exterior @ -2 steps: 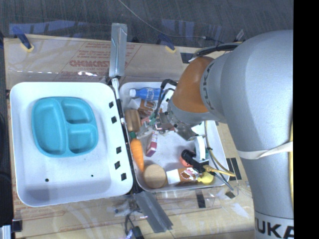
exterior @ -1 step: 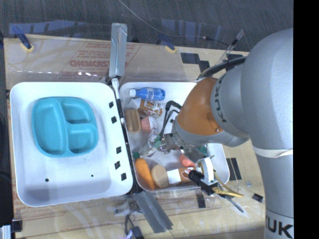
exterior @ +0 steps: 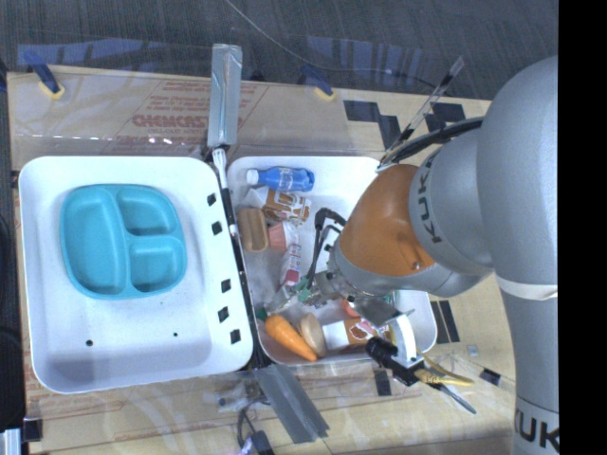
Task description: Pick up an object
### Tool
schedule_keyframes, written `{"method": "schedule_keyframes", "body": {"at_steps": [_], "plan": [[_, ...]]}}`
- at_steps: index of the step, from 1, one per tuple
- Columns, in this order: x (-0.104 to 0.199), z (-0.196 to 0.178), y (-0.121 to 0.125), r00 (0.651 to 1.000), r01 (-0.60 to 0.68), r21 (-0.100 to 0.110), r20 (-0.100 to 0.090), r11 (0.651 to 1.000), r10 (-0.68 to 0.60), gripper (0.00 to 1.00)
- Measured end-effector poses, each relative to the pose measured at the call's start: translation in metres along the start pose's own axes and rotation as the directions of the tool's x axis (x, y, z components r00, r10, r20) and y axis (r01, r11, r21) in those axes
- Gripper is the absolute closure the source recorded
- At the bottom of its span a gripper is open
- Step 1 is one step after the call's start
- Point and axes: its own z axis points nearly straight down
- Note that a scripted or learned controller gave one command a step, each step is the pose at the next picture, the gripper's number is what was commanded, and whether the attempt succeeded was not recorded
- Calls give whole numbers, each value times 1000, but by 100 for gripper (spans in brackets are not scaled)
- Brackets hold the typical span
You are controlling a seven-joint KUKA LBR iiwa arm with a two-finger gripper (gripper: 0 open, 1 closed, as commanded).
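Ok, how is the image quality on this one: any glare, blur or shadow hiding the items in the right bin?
Camera view: lighting is even and the focus sharp enough to tell the carrot from the water bottle. There is mild glare on the clear film behind the bins. The arm casts a soft shadow and itself covers much of the right bin. The teal tray is evenly lit.

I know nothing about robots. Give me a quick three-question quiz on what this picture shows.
1. True or false: the divided teal tray lies in the right bin.
2. Which lies at the far end of the right bin? A) carrot B) blue bottle C) tray
3. Fill in: the carrot lies at the right bin's ____ edge, beside a tan oval item.

Key: 1. False, it lies in the left bin. 2. B, the blue bottle. 3. near.
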Motion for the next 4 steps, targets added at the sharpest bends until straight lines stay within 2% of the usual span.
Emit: {"method": "schedule_keyframes", "body": {"at_steps": [1,2,3,4], "plan": [[0,1,-1,1000,0,2,0,1000,0,0],[-6,4,8,841,-541,14,1,841,541,0],[-4,5,32,633,-774,16,6,633,774,0],[-19,-45,58,784,-621,15,2,784,621,0]]}}
